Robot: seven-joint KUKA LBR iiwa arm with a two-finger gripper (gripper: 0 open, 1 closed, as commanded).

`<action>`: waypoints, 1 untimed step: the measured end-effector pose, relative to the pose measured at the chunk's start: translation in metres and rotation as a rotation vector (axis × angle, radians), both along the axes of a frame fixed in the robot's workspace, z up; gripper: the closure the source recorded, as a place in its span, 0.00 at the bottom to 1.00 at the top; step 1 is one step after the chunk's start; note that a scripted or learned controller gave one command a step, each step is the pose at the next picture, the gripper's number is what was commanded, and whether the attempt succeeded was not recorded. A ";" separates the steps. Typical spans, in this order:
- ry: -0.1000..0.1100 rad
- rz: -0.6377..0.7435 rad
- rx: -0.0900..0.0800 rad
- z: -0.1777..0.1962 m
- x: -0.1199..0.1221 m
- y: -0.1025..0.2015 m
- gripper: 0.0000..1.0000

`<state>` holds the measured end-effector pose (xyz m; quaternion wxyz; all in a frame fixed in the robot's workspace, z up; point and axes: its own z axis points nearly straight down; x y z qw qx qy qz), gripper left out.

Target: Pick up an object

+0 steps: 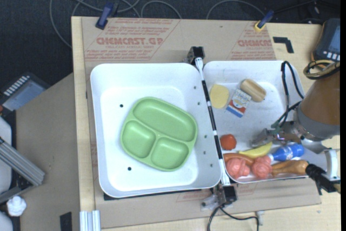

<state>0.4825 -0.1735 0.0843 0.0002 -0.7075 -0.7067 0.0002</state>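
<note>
Faintly, the bench sheet reads "CHEMCAST GP", probably.

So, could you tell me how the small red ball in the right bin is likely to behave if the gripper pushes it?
The red ball looks round and smooth, so it would probably roll away. It lies on bare bin floor just above the banana, which might stop it on that side. Its small size suggests it is light.

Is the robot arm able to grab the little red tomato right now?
Probably yes. The red tomato lies bare in the right bin, nothing on top, and the arm hangs close beside it.
</note>
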 end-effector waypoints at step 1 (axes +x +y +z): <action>-0.005 -0.003 -0.007 0.001 0.000 0.057 0.00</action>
